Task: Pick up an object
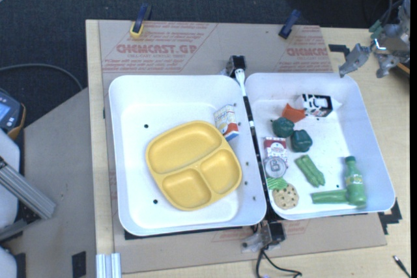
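Dark carpet surrounds the bench; the gripper hovers at two o'clock, open and empty, above the right bin's rim; the green bottle lies unpicked at four o'clock.

Yellow divided tray in a white bin — green bottle, black-and-white patterned toy.

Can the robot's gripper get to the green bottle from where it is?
Probably yes. The gripper hangs beyond the right bin's far corner, and the green bottle lies uncovered near the bin's right wall with nothing above it.
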